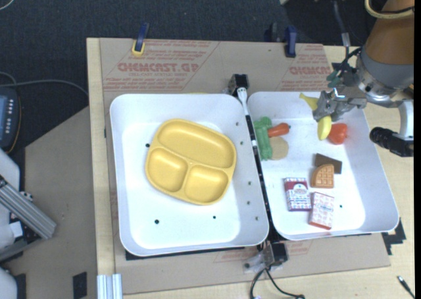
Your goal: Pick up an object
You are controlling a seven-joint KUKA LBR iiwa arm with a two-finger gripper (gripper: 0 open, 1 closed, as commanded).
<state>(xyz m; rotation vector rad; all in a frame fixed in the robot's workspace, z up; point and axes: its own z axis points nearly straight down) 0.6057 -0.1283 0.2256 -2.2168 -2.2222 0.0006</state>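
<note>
Gripper is hung near the right bin's far edge, its state unclear; banana judged light, slippery, best taken mid-body

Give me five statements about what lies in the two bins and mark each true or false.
1. The yellow divided plate lies in the left bin. True.
2. The waffle piece sits on that plate. False: it lies in the right bin.
3. The gripper is above the right bin. True.
4. The red tomato lies beside a yellow piece. True.
5. The green vegetable lies at the right bin's right edge. False: it is by its left wall.
</note>
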